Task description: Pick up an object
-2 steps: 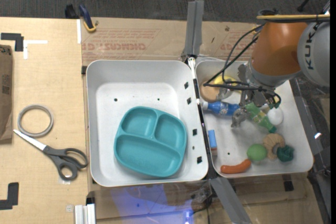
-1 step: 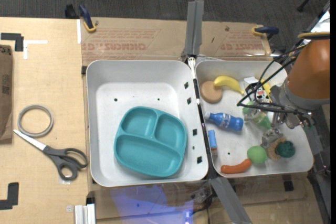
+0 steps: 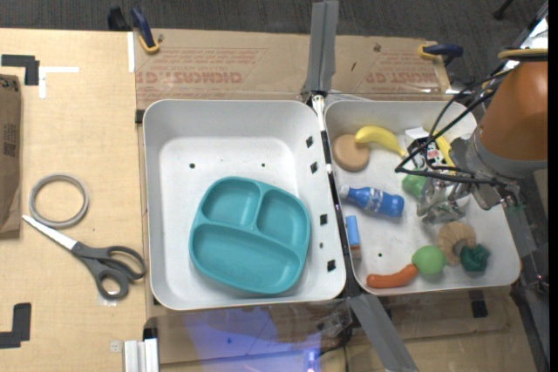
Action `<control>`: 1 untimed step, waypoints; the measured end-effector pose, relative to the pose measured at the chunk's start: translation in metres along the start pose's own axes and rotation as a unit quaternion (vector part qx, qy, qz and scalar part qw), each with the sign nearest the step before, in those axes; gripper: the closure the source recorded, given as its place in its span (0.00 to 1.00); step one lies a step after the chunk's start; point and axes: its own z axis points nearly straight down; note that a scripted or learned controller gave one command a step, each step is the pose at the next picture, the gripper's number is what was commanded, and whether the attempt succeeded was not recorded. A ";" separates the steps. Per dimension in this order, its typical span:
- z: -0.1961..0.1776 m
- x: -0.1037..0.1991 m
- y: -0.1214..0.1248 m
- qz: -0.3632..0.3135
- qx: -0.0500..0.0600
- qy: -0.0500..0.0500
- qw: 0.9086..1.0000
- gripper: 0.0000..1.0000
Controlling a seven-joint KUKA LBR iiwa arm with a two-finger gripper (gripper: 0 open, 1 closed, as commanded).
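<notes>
The right bin (image 3: 384,111) holds several small objects. A yellow banana (image 3: 377,137) and a tan round disc (image 3: 351,152) lie at its back left. A blue bottle (image 3: 375,201) lies on its side in the middle. Along the front sit an orange carrot-like piece (image 3: 392,277), a green ball (image 3: 427,260), a tan fuzzy object (image 3: 454,238) and a dark teal object (image 3: 474,257). My gripper (image 3: 439,205) hangs low over the right half of the bin, just above the fuzzy object and beside a green item (image 3: 414,184) partly hidden by cables.
The left bin (image 3: 174,135) holds a teal divided plate (image 3: 253,235). A small blue object (image 3: 352,233) rests by the divider between the bins. Scissors (image 3: 96,260) and a tape roll (image 3: 58,199) lie on the bench to the left. The arm's orange band (image 3: 523,113) looms over the right bin's far right side.
</notes>
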 end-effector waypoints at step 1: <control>0.000 0.000 0.000 0.000 0.000 0.000 1.000 0.00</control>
